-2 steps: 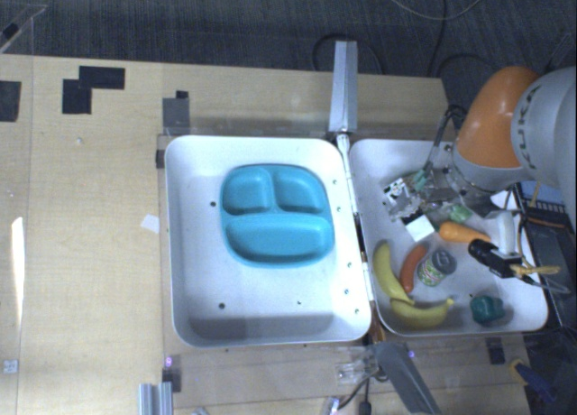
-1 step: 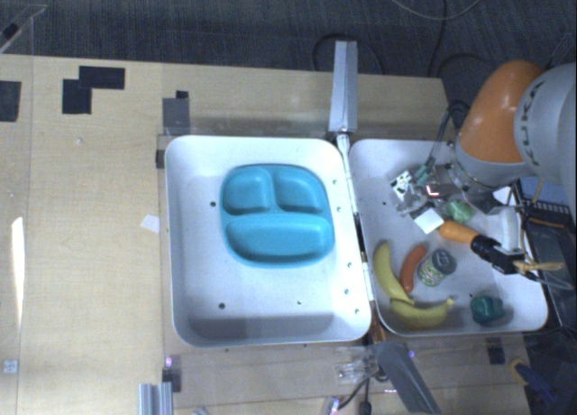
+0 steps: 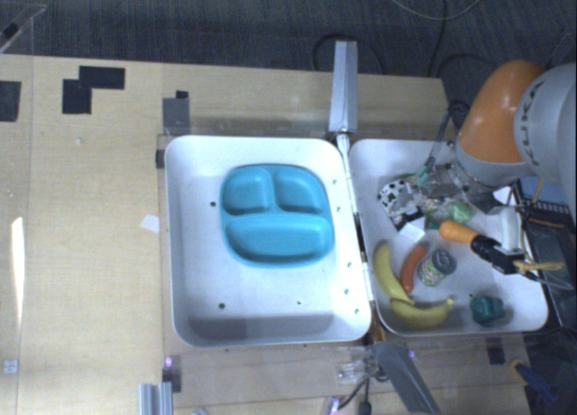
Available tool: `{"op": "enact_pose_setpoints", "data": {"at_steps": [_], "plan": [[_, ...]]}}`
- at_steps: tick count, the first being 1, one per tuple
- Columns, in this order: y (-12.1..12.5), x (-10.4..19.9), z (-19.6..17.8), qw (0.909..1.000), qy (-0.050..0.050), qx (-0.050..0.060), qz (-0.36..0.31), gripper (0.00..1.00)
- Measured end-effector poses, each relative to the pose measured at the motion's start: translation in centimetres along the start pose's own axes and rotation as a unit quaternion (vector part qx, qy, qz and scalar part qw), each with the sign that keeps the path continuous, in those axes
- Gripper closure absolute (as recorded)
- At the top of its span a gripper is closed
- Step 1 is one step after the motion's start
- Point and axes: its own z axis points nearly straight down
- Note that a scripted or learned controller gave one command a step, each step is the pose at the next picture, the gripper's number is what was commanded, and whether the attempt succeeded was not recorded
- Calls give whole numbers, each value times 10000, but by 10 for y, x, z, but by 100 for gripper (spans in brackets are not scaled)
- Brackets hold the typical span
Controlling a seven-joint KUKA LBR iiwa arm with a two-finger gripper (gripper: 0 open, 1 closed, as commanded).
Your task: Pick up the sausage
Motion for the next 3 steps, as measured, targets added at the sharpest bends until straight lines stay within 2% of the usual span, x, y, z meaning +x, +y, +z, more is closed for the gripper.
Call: {"op": "enact_pose_setpoints", "data": {"at_steps": [1, 2, 3], "plan": [[-99, 27, 21, 9981, -40, -40, -620, 0], [-22, 44, -73, 9980, -3, 17, -638, 0], [-77, 30, 23, 9998, -9, -7, 189, 0]]}}
